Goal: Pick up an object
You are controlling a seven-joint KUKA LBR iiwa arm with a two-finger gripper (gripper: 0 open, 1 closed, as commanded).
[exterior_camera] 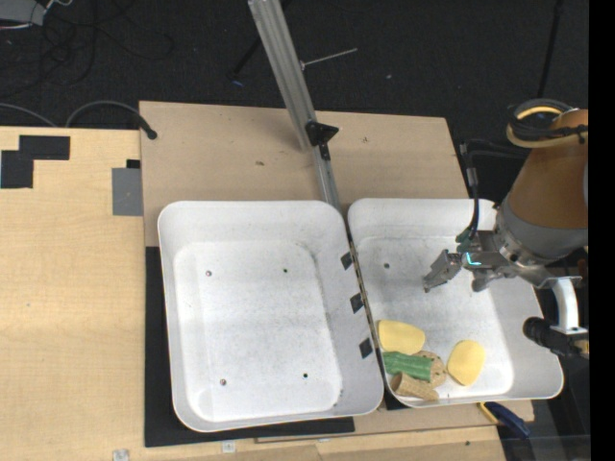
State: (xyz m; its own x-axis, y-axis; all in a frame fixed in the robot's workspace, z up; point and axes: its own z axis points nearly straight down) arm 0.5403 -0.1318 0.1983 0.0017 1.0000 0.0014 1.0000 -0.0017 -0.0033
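While the grey arm (pixel 548 209) with its orange band reaches in from the right, its gripper (pixel 459 269) hangs over the middle of the right-hand bin (pixel 413 224), fingers spread apart and nothing between them. One dark finger (pixel 442 270) juts toward the bin's centre; a small teal light glows at the gripper's base.

Four objects crowd the near part of that bin, well apart from the gripper. A yellow oval piece (pixel 401 336) lies just right of the divider between the bins. Touching its near edge is a green block (pixel 407 364), and beside and below that sits a tan, crumbly-looking piece (pixel 419 383), pressed close to the bin's front wall. A second yellow piece (pixel 466 361), rounded and smooth, rests slightly to the right, just beside the tan one. Green, tan and first yellow pieces bunch together, each hemming in its neighbours; the divider's black clips (pixel 356 303) line their left side.

The green block is elongated, its long axis running roughly left to right across the bin with a slight downward tilt toward the right. The first yellow piece also lies longest left to right, while the second yellow piece stands longer front to back, leaning a little rightward at its far end.

To the left, the other white bin (pixel 192 257) shows a few small dark dots on its floor. A slanted metal rail (pixel 286 70) rises behind the bins over the tan bench (pixel 221 152).
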